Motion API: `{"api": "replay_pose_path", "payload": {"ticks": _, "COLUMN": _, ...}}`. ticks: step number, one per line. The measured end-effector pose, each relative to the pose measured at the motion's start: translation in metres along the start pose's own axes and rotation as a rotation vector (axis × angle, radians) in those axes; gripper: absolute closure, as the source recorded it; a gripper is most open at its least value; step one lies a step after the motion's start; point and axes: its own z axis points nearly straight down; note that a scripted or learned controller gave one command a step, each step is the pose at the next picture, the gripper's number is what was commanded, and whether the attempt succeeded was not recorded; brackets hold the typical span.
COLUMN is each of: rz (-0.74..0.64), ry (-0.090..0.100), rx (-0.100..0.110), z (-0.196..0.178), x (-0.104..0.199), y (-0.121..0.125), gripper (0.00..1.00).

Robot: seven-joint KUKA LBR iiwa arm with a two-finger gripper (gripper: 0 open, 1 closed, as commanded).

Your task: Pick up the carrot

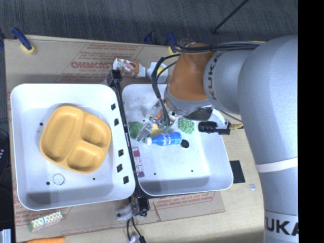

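Pincer [152, 128] down in right shallow white plastic bin [212, 173], left part of it, among small items; can't tell its state. Left of that bin: left white bin [23, 135] holding yellow three-compartment plastic tray [75, 138]. Beside pincer: green round item [135, 129], blue plastic bottle [166, 139], green dotted ball [186, 125]. Carrot can't be made out.

The arm [202, 85] hides part of the right bin [217, 171]; the carrot cannot be made out.

Yellow tray [75, 137], blue bottle [167, 139], white bins [20, 135].
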Motion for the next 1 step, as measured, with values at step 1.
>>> {"api": "replay_pose_path", "payload": {"ticks": 1, "rz": -0.1, "ry": -0.005, "rx": -0.002, "z": -0.1017, "x": -0.0026, "y": 0.0624, "gripper": 0.0}}
